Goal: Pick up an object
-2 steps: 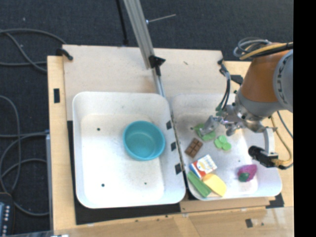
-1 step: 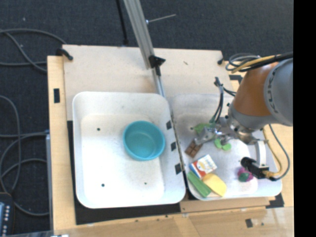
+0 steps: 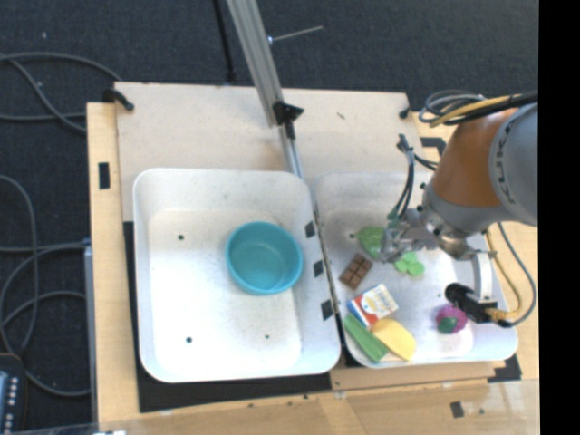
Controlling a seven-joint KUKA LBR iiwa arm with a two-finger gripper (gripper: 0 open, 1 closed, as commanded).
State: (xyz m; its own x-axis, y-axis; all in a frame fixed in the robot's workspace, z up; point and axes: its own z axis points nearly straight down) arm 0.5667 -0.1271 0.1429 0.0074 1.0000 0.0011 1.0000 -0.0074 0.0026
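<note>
Down in the right bin [image 3: 337, 198], the gripper [image 3: 396, 246] hung low over a cluster of small green pieces; whether it was spread or closed, I could not tell, since the wrist hid it from above. One green piece [image 3: 371, 239] lay just to its left, touching or nearly so, and another green piece [image 3: 410, 265] sat just below it. These looked like light, hard plastic toys — rounded, probably slick, and likely to squirt out sideways unless taken across the narrowest part. Further out, below and to the left, lay a flat brown chocolate-like block [image 3: 356, 271], thin and hard to get under. Beyond that came a small printed carton [image 3: 373, 304], a yellow piece [image 3: 396, 339] and a long green one [image 3: 364, 338]. A magenta ball [image 3: 449, 318] sat below and to the right. Well off to the left, a blue bowl [image 3: 264, 257] rested in the left bin [image 3: 163, 243].
</note>
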